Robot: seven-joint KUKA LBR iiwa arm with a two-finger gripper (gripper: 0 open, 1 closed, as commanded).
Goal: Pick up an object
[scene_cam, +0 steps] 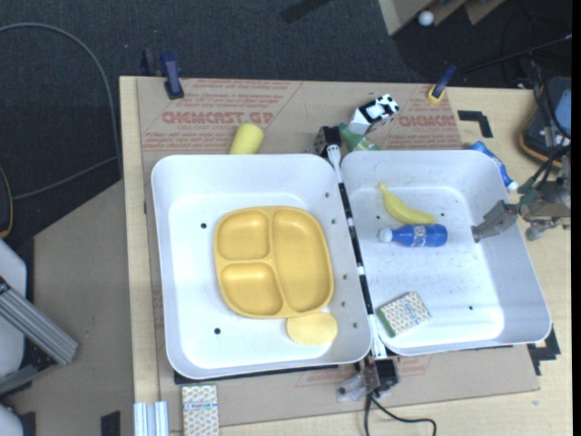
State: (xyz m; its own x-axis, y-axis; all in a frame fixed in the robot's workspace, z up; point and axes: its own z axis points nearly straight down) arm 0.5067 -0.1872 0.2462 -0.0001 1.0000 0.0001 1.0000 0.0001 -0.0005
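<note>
Candidate things to grab sit in the right bin (pixel 508 307): a banana (pixel 404 207) lying near the back, a blue bottle (pixel 416 235) on its side just in front of it and close to touching, and a small patterned packet (pixel 404 312) near the front left corner, well apart from the other two. The gripper (pixel 495 221) is at the right bin's right wall, low over the rim, a grey wedge pointing left toward the bottle; nothing is between the fingers that I can see, and whether they are spread or closed I cannot tell at this angle and blur. Left bin (pixel 182 243) holds a yellow divided tray (pixel 272 262) in the middle with a yellow round lid or disc (pixel 311 328) touching its front right corner. On the table (pixel 136 153) behind the bins: a yellow cylinder (pixel 245 138), a black-and-white toy (pixel 377 111), blue clamps at the back edge. My read: this is the approach step, no pick made yet, the arm just entering the bin from the right. Nearest target looks like the bottle, with its long axis running left-right, roughly in line with the gripper. Next move calls for travelling left over the bottle or banana, dropping down and closing across the short width. Risk: the bottle is round and may roll, and the banana is crowded close behind it.
</note>
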